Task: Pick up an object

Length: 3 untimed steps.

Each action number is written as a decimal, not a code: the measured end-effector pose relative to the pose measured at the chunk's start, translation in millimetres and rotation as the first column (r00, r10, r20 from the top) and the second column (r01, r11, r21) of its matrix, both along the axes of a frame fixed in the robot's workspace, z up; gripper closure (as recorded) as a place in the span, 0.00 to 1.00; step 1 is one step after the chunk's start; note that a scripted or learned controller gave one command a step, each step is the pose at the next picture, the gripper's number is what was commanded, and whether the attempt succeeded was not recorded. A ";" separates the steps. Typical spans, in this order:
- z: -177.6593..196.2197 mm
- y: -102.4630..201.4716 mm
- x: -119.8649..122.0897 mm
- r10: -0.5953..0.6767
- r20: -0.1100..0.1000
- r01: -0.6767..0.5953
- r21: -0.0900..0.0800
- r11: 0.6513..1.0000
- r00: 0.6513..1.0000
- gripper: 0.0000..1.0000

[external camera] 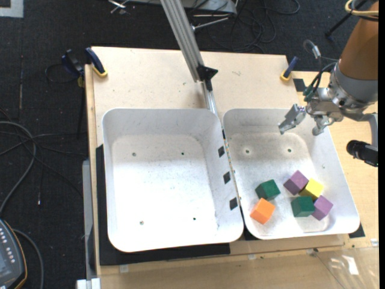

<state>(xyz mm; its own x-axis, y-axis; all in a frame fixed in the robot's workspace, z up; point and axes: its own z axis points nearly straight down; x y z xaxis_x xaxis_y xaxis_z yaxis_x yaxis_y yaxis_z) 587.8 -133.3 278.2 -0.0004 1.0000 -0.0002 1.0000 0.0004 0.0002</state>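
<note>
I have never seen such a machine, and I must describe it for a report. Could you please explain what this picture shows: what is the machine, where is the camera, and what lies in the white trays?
The camera is fixed above a bench and looks down at a slant. The machine is a robot arm, grey with an orange band, reaching in from the right of the picture. At its end is a gripper with two fingers, which are spread apart and hold nothing.

On the bench lie two shallow white bins side by side. The gripper hangs over the far part of the right bin. At that bin's near end lie six small blocks: an orange block, two green blocks, two purple blocks and a yellow block. The left bin sits beside it.

The arm is meant to pick up one object; none is lifted yet.
</note>
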 end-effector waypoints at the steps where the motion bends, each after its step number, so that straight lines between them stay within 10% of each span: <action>1: -101.9 -51.3 -35.6 -0.005 -0.009 0.005 0.000 1.000 1.000 0.00; 2: -171.5 -86.5 -60.1 0.003 0.006 -0.003 -0.002 1.000 1.000 0.00; 3: -164.0 -86.7 -61.1 0.000 0.004 0.000 -0.001 1.000 1.000 1.00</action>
